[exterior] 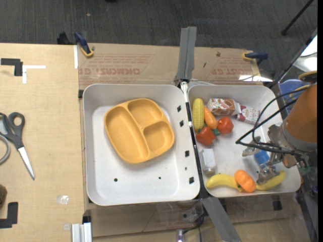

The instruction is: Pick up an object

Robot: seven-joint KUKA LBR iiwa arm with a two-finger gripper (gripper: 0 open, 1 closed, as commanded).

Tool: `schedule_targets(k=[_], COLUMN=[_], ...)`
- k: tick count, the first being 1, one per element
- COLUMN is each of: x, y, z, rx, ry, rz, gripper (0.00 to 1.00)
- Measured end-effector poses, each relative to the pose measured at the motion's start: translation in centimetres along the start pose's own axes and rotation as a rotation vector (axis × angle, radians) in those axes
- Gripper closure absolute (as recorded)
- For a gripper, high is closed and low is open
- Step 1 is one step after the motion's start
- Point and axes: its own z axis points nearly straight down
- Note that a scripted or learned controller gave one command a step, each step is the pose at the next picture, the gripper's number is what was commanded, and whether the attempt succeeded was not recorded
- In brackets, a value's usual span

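Note:
The right bin (229, 153) holds several toy foods. A corn cob (198, 113), a carrot (210, 119), a tomato (225, 125) and a red pepper (205, 135) cluster at its left. A red and white packet (224, 106) lies along the back. A banana (222, 181) and an orange fruit (245, 180) rest by the front wall. My gripper (266, 174) is low in the front right corner, right over a second yellow banana (276, 181) and beside a blue object (261, 158). Cables and the wrist hide part of that corner.
A yellow divided plate (139, 130) lies in the left bin (88, 150). A small white bottle (208, 161) lies by the right bin's left wall. Scissors (17, 140) lie on the wooden bench at far left. The orange-banded arm (303, 120) overhangs the right bin's right edge.

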Motion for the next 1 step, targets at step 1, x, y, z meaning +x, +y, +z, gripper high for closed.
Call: schedule_targets(k=[1], x=[-3.81], y=[7.48], z=[0.37], rx=[-0.006], ry=[0.014], rz=[0.158], gripper=[0.00])
